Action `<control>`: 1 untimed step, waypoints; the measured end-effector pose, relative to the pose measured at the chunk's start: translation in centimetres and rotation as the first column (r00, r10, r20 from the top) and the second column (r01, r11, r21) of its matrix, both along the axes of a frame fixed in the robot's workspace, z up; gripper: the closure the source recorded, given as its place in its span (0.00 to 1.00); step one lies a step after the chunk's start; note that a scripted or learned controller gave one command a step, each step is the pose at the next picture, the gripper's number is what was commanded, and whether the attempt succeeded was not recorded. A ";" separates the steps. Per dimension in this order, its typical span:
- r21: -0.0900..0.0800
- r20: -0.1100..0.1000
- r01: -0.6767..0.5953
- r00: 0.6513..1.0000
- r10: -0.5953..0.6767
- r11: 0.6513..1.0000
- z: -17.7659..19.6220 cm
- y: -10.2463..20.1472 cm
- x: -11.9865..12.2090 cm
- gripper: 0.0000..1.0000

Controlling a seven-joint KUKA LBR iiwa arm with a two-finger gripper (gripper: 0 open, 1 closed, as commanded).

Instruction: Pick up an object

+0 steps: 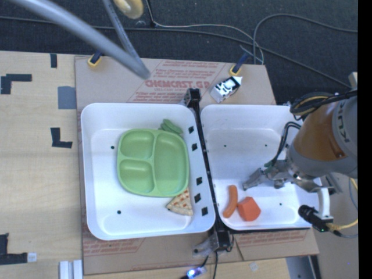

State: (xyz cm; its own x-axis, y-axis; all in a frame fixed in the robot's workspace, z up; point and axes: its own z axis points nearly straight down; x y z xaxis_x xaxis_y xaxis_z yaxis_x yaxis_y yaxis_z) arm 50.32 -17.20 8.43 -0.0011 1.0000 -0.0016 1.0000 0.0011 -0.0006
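End effector (254,181) hangs low in the right bin (244,118), tip pointing toward 9 o'clock, can't tell how its grip is set. Closest grab: orange block (249,208) at about 6 o'clock, just beside it. Carrot stick (231,201) lies at 7 o'clock, long axis running 12-to-6, touching the block.
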 end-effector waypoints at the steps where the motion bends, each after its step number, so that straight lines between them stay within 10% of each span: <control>1: -0.001 0.002 0.000 1.000 0.000 1.000 1.2 -0.1 0.1 1.00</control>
